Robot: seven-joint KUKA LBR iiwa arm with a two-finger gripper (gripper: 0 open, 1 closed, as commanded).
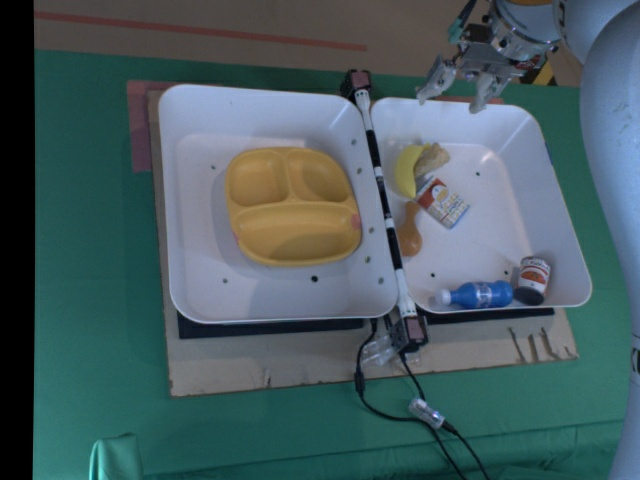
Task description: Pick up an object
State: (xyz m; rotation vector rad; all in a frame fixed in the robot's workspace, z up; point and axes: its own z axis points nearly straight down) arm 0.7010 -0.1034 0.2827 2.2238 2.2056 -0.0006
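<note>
Green cloth covers the bench, with a brown floor or tabletop strip beyond it at the top and a sheet of brown cardboard laid under the two bins. On that cardboard sit a left shallow white plastic bin and a right shallow white plastic bin, touching along a black-and-white divider strip.

Largest of the moving parts is the grey arm, which comes down the right side and ends, below its orange band, in the two-finger gripper. It hangs above the far rim of the right bin, its fingers spread apart and nothing between them.

In the left bin lies a yellow three-compartment plastic tray. The right bin holds the smaller things: a yellow banana-shaped toy near the divider, a small orange-and-white labelled can tipped just beside it, an amber spoon-like piece below, then a blue plastic bottle lying on its side and a dark-lidded little jar near the front corner.

By my judgement the pick is barely begun: no object is lifted and none is touched. What remains is choosing a target, descending, closing and raising. The banana toy and can lie nearest the gripper.
</note>
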